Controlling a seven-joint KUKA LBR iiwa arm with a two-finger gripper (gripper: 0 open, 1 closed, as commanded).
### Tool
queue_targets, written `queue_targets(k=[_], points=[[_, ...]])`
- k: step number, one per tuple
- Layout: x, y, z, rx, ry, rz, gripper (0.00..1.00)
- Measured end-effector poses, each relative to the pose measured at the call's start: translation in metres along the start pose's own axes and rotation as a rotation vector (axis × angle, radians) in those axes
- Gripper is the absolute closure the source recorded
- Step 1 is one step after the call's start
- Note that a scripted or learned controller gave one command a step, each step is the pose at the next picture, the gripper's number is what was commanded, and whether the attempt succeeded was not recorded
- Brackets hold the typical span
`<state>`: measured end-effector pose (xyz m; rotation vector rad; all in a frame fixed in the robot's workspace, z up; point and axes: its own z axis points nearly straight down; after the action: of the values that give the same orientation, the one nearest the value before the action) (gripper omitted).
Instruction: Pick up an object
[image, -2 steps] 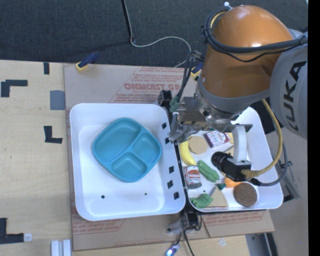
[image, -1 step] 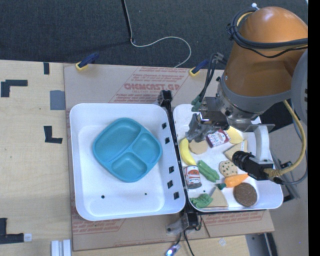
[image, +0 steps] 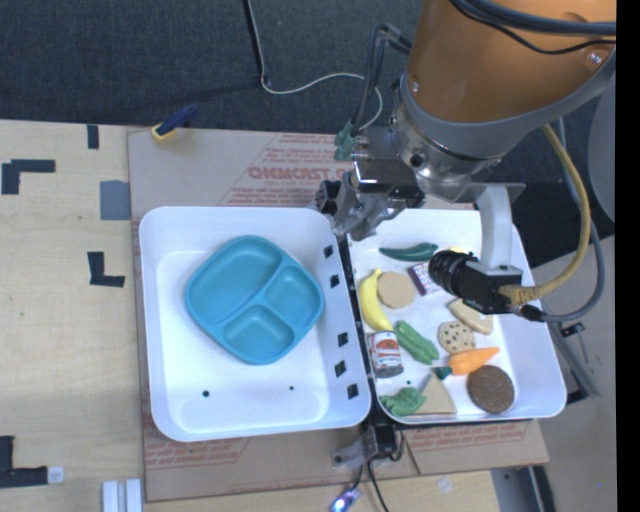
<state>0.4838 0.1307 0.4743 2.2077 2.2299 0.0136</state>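
One fixed camera, high over the bench, tilted down.
You look down at a slant on both white bins: left bin toward 9 o'clock, right bin toward 3 o'clock. The arm looms close at 1 o'clock, nearest your lens.

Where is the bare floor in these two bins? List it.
Left bin: bare floor rings the blue plate, widest along the near wall and the near-left corner. Right bin: crowded with the banana, can, carrot, round cookie; only a strip along its far-right wall is bare.
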Motion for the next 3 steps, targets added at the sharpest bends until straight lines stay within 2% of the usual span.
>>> queue_targets(k=[1,2,3], points=[[-0.041,-0.004,0.162,0.027,-0.009,0.014,1.0],[-0.064,-0.001,0.056,-0.001,-0.002,0.01,1.0],[-0.031,0.0,-0.021,0.001,-0.001,0.005,1.0]])
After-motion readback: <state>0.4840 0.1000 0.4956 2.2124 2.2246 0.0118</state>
